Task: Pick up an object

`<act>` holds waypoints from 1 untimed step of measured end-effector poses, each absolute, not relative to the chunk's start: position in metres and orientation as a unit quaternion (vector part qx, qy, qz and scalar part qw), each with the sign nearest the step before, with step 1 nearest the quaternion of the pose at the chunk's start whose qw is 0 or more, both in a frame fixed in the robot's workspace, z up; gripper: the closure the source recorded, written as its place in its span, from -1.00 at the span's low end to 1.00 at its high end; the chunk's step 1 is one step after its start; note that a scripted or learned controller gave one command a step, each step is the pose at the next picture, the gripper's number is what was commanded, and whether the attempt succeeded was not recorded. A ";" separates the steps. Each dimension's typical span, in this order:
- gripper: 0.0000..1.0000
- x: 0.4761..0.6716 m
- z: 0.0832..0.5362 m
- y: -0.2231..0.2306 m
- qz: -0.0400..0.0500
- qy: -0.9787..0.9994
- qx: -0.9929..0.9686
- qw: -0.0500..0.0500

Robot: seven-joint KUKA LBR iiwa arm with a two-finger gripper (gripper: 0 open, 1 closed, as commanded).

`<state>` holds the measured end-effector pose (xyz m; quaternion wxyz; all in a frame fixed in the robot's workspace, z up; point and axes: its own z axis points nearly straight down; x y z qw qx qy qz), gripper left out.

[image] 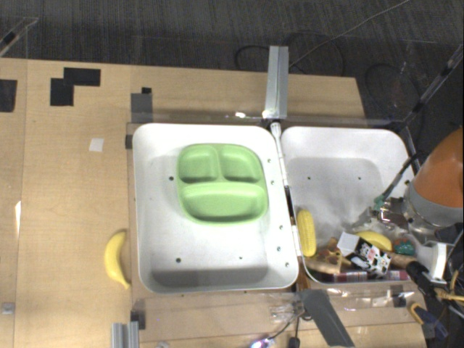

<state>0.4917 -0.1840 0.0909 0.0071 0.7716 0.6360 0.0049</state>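
Starting nearest the camera: a small pile (359, 258) of bits crammed into the near corner of the right bin (341, 158). Can count roughly six things in there, though the overlap makes it hard to be sure. One corn cob (306, 232), yellow, lying lengthwise against the bin's left wall. One curved yellow piece (375, 240), banana-like, on top of the heap. One black-and-white box (370, 256) with some print on it, way too small to read. One teal blob (404, 249) just beside the yellow piece. One brown wooden-looking thing (330, 258) next to the corn, plus a pinkish stick (362, 274) along the near wall.

Over on the bare bench (65, 194), just beside the left bin (148, 216): one banana (116, 258), yellow and curved, touching nothing else.

A bit farther back: gripper (388, 212) low over the right side of the pile, close above the curved yellow piece. Can't tell whether clenched, released or grasping anything, too small and cluttered there. Behind it, the grey arm (433, 210) with the orange band.

Middle of the left bin: one green plate (221, 183), three compartments, two small at the far side and one wide nearer.

Farthest: one metal post (277, 78) standing where the two bins meet, then a few black marks (72, 84) on the bench's far left.
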 end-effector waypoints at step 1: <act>1.00 0.495 0.103 -0.181 0.009 0.638 0.770 0.008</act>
